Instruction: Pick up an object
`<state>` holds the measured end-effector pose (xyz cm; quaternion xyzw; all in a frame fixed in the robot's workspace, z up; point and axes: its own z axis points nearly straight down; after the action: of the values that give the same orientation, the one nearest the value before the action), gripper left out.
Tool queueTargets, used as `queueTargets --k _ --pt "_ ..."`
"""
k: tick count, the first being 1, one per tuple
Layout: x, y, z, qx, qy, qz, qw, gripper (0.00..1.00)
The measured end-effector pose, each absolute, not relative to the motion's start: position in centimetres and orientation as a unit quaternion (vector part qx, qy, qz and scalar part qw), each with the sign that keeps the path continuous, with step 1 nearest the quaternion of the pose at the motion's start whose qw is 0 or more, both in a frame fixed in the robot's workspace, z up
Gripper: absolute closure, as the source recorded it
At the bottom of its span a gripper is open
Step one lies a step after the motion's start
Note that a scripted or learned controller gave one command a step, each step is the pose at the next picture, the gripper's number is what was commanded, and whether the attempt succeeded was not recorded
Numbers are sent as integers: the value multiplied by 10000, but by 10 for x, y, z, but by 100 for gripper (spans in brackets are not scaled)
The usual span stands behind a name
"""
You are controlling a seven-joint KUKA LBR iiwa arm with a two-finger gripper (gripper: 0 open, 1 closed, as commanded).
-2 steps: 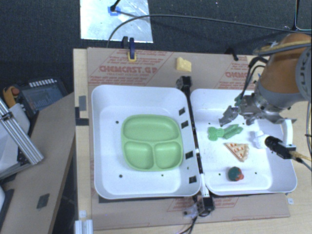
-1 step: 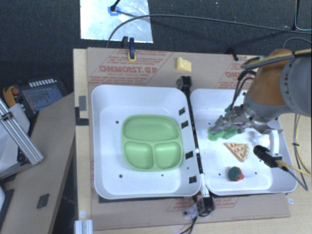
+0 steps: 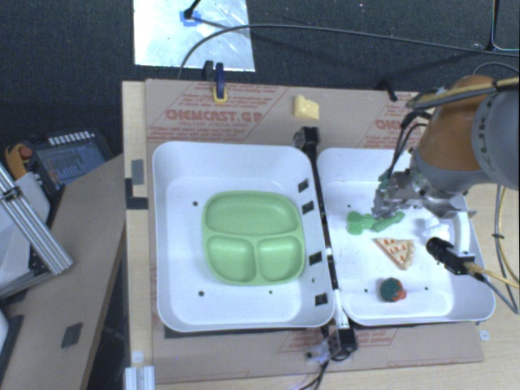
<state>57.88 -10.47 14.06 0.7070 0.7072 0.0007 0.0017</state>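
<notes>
- Since the gripper [image 3: 390, 201] sits low in the right bin [image 3: 357, 169], right-centre of frame, the nearest obj is the green toy [image 3: 370, 220], lying just below-left of it, prob touching at the toy's right end.
- Green toy's long axis runs roughly left-right w/ a slight tilt, left end lower; left end is a rounder blob, right end tucks under the gripper hardware.
- Gripper state: can't tell. Cables and wrist cover the tips, so no view of whether anything is between them; no claim of a hold.
- Judgement: the coming move turns on that small offset. The toy lies toward frame-left and a touch lower, so a grasp across its short axis looks the likeliest option.
- Other objs in right bin: pizza-slice toy [image 3: 396, 251] below the gripper, near but apart; round red-green ball [image 3: 392, 289] lower still, well apart from the arm.
- Count in right bin: 3 loose objs: 1 green toy, 1 pizza slice, 1 ball.
- Left bin [image 3: 175, 242], centre-left of frame: 1 green divided plate [image 3: 252, 236], 3 compartments, nothing in them.
- On the table above the bins, upper centre: 1 yellow block [image 3: 306, 106], outside both bins.
- 1 arm only, entering from frame-right, orange band visible upper right.
- Task looks not yet done: all objs rest on bin floors.
</notes>
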Motion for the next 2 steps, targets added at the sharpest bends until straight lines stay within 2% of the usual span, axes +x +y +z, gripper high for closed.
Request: queueTargets --k 2 --pt "586 -109 250 7056 7086 22 33 100"
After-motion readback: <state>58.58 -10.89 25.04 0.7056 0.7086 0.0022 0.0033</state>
